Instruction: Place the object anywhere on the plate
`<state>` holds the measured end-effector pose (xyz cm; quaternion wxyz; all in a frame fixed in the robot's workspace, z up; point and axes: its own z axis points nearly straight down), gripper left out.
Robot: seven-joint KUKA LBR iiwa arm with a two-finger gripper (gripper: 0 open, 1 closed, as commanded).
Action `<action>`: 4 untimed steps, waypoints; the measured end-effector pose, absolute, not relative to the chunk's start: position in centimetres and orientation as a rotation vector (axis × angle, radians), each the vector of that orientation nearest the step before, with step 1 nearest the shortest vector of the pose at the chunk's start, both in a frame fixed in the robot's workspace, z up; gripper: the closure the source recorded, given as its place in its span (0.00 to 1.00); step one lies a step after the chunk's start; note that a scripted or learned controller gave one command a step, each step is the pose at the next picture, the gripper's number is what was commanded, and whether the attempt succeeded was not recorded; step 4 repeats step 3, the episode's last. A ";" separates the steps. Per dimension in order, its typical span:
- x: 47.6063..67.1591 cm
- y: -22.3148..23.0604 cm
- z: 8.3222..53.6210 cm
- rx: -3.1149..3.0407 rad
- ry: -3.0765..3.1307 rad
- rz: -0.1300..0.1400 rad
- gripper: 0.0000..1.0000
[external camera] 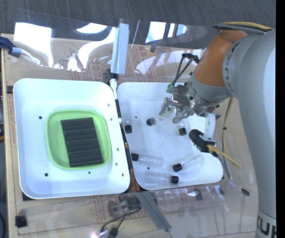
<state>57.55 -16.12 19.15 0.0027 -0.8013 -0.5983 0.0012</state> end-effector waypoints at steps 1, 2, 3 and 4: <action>55.7 -7.6 19.1 -2.189 -2.247 0.006 1.00; 55.1 -0.1 20.4 -2.145 -2.291 0.006 1.00; 55.1 -0.1 20.4 -2.146 -2.290 0.006 0.00; 55.1 -0.1 20.4 -2.146 -2.290 0.006 0.00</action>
